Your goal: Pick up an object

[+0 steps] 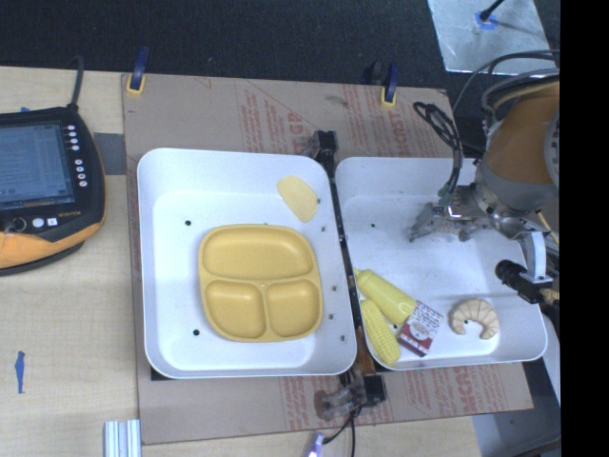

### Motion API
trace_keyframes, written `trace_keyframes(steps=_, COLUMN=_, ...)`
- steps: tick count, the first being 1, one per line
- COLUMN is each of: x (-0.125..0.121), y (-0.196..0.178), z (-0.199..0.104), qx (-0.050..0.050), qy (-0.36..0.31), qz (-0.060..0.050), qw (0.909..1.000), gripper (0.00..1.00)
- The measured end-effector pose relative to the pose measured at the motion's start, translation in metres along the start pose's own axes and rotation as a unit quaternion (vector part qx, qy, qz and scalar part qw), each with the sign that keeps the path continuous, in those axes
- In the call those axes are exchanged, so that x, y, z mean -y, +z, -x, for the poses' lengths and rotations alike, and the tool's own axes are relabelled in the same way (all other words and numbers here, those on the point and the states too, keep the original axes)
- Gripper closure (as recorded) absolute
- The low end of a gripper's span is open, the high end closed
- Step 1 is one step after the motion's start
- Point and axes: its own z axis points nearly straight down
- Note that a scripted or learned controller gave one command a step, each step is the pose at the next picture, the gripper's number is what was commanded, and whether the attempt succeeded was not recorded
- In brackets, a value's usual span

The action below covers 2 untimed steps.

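The right bin (pixel 433 174) holds two yellow corn cobs (pixel 383 310) near its left wall. A small red and white packet (pixel 419 328) lies beside them, and a tan croissant (pixel 475 316) rests at the front right. My gripper (pixel 445 221) is low over the back of the right bin, under the grey arm with the orange band (pixel 521 141). It stands well behind the corn, packet and croissant, and I see nothing held in it. In the left bin (pixel 157 255) a yellow divided plate (pixel 259 282) lies flat, and a pale yellow slice (pixel 298 198) lies behind it.
A tablet in an orange case (pixel 43 184) lies on the bench left of the bins. Black cables (pixel 447 131) loop behind the right bin. Blue clamps (pixel 139 69) hold the brown board's back edge. A black part of the arm (pixel 521 280) overhangs the right bin's right wall.
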Motion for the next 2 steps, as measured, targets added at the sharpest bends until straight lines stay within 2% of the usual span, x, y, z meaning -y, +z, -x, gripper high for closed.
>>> trace_keyframes(steps=1, x=-0.065, y=0.017, z=0.046, qx=-0.001, qy=0.001, qz=0.001, qw=1.0000, gripper=0.00)
trace_keyframes(steps=2, x=0.012, y=-0.052, z=0.003, qx=0.000, qy=0.001, qz=0.001, qw=1.0000, gripper=0.00)
